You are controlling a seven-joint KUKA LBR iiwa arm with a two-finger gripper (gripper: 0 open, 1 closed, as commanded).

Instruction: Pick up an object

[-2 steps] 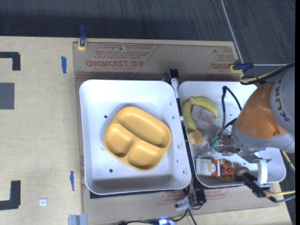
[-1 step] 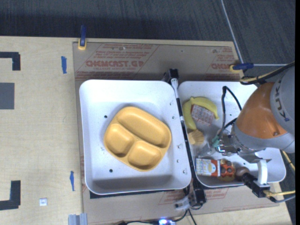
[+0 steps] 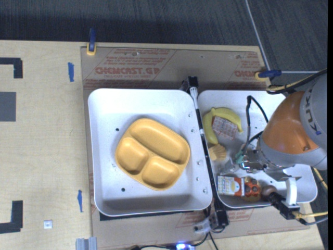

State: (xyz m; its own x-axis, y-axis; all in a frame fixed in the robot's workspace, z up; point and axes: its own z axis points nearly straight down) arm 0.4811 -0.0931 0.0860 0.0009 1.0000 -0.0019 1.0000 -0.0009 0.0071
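Carton (image 3: 231,185) lies in your right bin (image 3: 307,194), beside a banana (image 3: 221,119) and small clutter. The arm (image 3: 291,132) covers the gripper (image 3: 250,160), so you cannot tell its state. A yellow tray (image 3: 152,153) fills the left bin (image 3: 104,139).

The grey arm with its orange band (image 3: 291,134) covers much of the right-hand shallow white bin (image 3: 308,192) and runs off the right edge. Its two-finger gripper (image 3: 244,159) sits in clutter, fingers indiscernible. The small printed carton's (image 3: 231,185) label is unreadable.
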